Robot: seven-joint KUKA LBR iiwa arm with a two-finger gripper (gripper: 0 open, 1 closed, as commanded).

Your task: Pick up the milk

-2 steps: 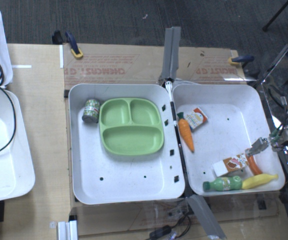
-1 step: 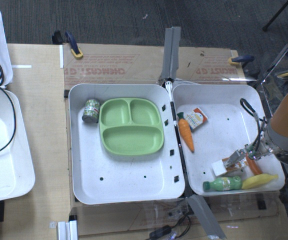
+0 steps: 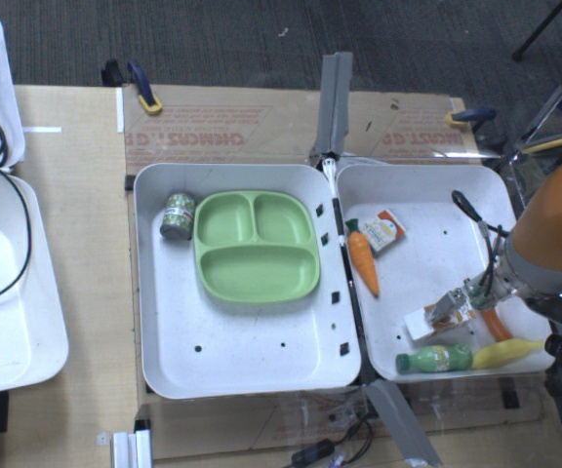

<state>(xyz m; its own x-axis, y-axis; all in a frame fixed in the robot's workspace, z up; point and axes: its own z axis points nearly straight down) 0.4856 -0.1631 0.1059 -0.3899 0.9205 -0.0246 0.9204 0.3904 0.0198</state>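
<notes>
Matt green plastic plate (image 3: 257,247)

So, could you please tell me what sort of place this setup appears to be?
Probably a robotics lab bench for pick-and-place trials: two shallow white plastic bins side by side on a wooden bench, toy food such as an orange plastic carrot and a green divided plate, and a grey arm's claw reaching in.

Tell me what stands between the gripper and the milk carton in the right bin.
Nothing visible does. The gripper is already right at the milk carton, low in the right bin. The green bottle and banana lie just below it, the carrot off to the left, none in between.
</notes>
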